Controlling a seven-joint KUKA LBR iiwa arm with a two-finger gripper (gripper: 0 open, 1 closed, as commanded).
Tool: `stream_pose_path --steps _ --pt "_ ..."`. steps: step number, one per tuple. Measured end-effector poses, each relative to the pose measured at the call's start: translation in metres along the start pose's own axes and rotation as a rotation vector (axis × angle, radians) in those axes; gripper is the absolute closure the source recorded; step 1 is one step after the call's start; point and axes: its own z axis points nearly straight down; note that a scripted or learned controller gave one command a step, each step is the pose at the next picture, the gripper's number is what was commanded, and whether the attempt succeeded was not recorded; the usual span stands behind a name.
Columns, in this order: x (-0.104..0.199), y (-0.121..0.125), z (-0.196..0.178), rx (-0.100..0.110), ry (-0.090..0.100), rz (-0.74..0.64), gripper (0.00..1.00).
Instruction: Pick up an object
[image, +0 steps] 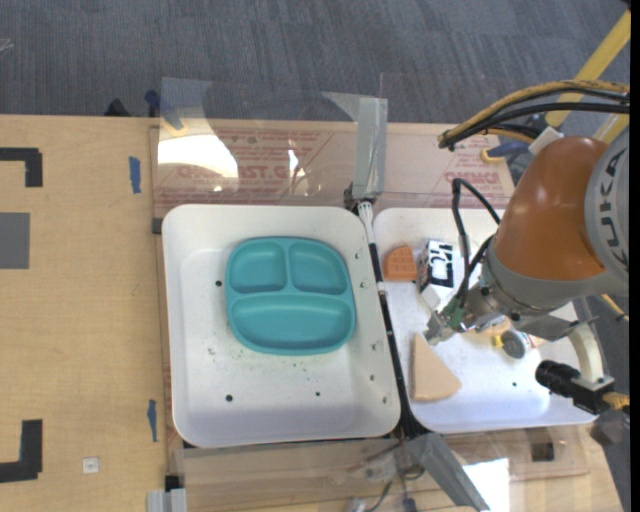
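A tan, wedge-shaped object (433, 371) is lying flat in the right bin (480, 405), near its front-left corner. The gripper (447, 322) is hovering just above it; its state cannot be determined. Lettering "UK" is showing on the arm (610, 205).

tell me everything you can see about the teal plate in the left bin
The teal plate is a rounded-rectangle divided dish, seemingly smooth plastic or silicone with a matte sheen. It has three compartments: two smaller ones along its far side and one wide one along its near side, split by raised ridges. It lies flat and right side up on the floor of the left bin, roughly centred but nearer the far wall, turned slightly. All three compartments look bare. It touches only the bin floor.
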Motion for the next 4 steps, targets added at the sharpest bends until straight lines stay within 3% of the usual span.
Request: stream_pose_path --steps 1,2,3,4 --pt "0.012 0.003 0.015 0.003 0.0 0.352 1.0" --pt "0.081 0.027 -0.01 0.0 -0.001 0.81 1.0" --pt "0.128 0.045 0.106 0.01 -0.004 1.205 1.0" --pt "0.151 0.051 -0.138 -0.007 0.004 1.629 1.0"
